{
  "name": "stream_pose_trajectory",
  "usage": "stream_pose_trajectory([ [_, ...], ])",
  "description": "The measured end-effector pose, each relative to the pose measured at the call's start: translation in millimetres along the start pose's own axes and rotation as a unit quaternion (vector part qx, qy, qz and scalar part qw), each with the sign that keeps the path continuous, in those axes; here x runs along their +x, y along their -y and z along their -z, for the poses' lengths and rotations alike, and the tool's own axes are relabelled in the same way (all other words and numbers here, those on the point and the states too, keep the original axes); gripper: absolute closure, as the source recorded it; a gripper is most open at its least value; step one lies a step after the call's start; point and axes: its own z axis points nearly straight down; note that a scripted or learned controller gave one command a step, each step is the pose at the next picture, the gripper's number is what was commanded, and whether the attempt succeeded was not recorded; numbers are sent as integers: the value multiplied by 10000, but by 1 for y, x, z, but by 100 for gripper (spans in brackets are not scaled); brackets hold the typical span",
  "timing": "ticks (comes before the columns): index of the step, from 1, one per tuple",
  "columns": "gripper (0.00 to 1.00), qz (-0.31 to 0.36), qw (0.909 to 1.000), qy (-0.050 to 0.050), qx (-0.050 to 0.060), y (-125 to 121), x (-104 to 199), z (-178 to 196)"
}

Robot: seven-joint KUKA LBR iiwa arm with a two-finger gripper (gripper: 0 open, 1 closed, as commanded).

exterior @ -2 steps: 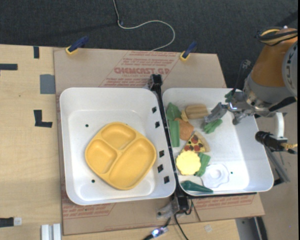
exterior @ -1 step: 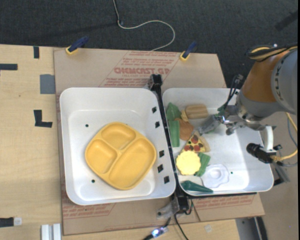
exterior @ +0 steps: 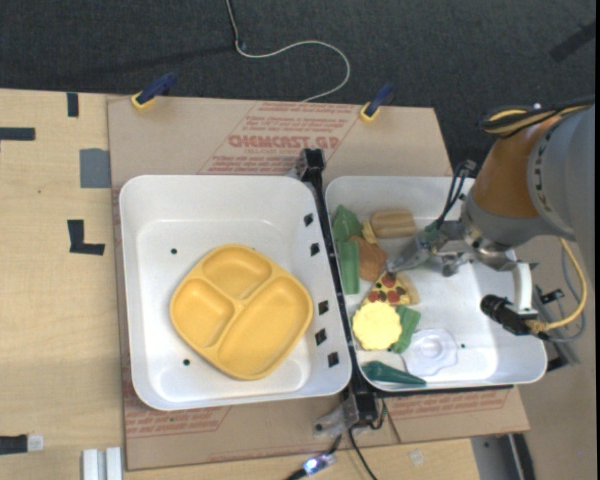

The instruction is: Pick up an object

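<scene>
The right bin (exterior: 480, 363) holds several toy foods along its left side. A tan bread-like block (exterior: 392, 223) lies at the back, with a brown piece (exterior: 370, 260) and a long green piece (exterior: 346, 258) beside it. In front of these sit a pizza slice (exterior: 391, 290), a round yellow piece (exterior: 377, 325), a green leaf (exterior: 409, 320), a clear lid (exterior: 432, 349) and a dark green piece (exterior: 392, 373). My gripper (exterior: 408, 257) hangs low over the bin's middle, just right of the brown piece and below the tan block. Nothing shows in its grasp.
The left bin (exterior: 145, 268) holds a yellow divided plate (exterior: 242, 310). A black divider (exterior: 325, 268) runs between the bins. My arm's orange band (exterior: 500, 173) and grey wrist cover the right bin's far right. A cable (exterior: 525, 318) loops by the wrist.
</scene>
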Motion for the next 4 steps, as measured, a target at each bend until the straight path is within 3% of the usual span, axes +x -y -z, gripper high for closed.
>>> stream_pose_trajectory([
  [1,100,13,10000,-25,-19,-2,3,14],
  [3,100,10,10000,-3,-3,-11,-8,115],
  [4,100,11,10000,-10,14,-12,-7,140],
])
